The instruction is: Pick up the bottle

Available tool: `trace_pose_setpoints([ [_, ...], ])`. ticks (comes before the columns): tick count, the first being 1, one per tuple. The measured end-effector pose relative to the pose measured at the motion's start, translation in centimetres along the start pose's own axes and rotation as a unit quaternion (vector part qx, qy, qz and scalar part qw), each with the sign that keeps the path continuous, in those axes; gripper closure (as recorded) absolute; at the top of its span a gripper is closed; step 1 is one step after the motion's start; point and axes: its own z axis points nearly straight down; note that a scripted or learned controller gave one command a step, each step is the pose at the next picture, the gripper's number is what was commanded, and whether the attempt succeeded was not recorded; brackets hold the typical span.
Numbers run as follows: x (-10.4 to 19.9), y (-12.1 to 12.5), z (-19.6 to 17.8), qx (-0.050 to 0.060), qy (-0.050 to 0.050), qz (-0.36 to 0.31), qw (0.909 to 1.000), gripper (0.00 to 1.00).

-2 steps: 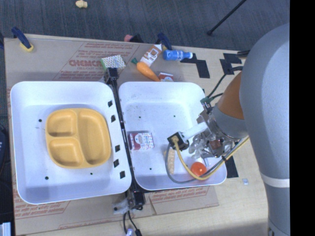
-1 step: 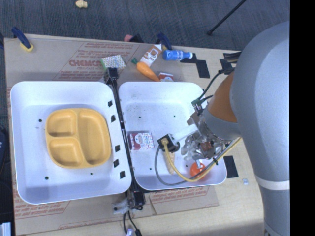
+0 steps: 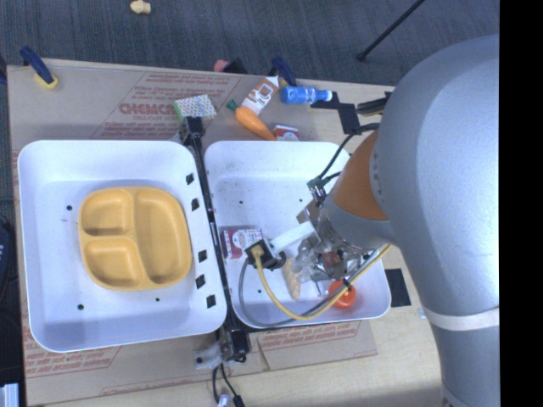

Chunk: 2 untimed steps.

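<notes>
My gripper [image 3: 326,261] hangs low over the front right part of the right bin [image 3: 254,164], under the grey wrist and orange band. Just left of it lies a small tan, bottle-like object [image 3: 293,279] on the bin floor; whether the gripper touches it I cannot tell. An orange-red item [image 3: 343,296] lies close below the gripper by the bin's front right corner. Beyond the bins, on the cardboard, lie a blue bottle [image 3: 302,96] and a white bottle with an orange label [image 3: 260,97].
A red and white packet [image 3: 240,242] lies in the right bin near its left wall. The left bin [image 3: 42,253] holds a yellow divided plate [image 3: 136,236]. A carrot [image 3: 254,124] and a green patterned piece [image 3: 195,107] lie behind the bins. A yellow cable [image 3: 271,299] loops over the right bin's front.
</notes>
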Motion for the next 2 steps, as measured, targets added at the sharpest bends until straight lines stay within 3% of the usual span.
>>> trace_pose_setpoints([
  [1, -0.9, 4.2, -5.0, -0.001, 0.001, 0.001, 1.0000, 1.00],
  [2, -1.1, 4.8, -1.8, 0.000, 0.000, 0.001, 1.0000, 1.00],
])
